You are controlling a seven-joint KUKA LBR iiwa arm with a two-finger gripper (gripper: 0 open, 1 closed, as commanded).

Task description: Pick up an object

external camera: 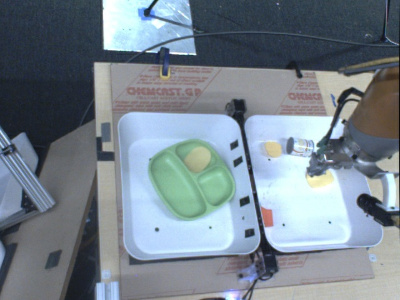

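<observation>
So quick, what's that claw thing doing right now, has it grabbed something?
Gripper: low in the right bin, right above a pale yellow piece. Whether it is open, closed or holding the piece cannot be told.

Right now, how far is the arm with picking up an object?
Done: the gripper is down in the right bin, directly above a pale yellow piece. In hand: nothing visibly. Left: grasp and lift it. The small bottle, the yellow chunk and the orange piece lie untouched.
</observation>
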